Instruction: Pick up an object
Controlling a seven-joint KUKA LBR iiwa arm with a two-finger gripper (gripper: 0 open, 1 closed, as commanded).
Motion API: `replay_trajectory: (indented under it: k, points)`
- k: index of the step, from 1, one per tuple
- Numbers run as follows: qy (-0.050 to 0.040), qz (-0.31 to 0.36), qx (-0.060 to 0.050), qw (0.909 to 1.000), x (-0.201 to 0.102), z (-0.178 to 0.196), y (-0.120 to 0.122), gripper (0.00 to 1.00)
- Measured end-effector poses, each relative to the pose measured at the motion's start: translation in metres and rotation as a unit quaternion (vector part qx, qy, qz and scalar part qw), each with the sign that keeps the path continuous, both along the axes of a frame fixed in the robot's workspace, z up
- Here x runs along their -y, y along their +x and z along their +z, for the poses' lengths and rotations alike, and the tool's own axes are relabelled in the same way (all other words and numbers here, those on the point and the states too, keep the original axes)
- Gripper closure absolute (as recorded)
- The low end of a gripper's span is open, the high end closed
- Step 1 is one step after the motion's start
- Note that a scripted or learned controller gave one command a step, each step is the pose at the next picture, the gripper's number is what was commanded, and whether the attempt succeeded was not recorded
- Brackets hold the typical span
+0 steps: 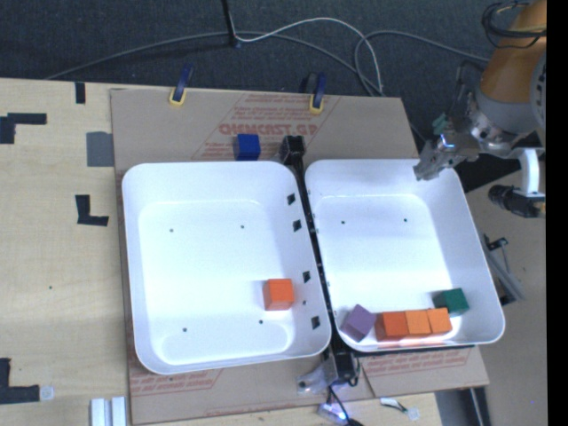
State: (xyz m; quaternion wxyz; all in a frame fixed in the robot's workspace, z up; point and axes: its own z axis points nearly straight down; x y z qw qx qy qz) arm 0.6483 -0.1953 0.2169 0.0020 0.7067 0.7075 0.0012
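An orange cube (279,294) lies in the left bin (151,238), toward its near right part. Along the near edge of the right bin (399,238) sit a purple block (358,322), an orange bar of joined blocks (414,324) and a green block (453,301). My gripper (431,167) hangs over the right bin's far right corner, well away from all of these. Nothing shows between its fingers.
A blue cube (248,145) rests on the cardboard sheet (266,122) behind the left bin. Black clips (293,149) join the bins along their shared wall. Cables (293,29) trail over the dark floor at the back. Clamps (181,89) hold the cardboard's far edge.
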Motion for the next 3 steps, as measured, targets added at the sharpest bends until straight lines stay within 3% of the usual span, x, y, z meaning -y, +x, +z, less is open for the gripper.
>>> replay_trajectory:
  k: [1,3]
  points:
    - [0.0001,0.000,-0.001,1.0000,-0.002,0.043,-0.002,1.00]
    - [0.0010,0.001,-0.003,1.0000,-0.109,0.031,-0.031,1.00]
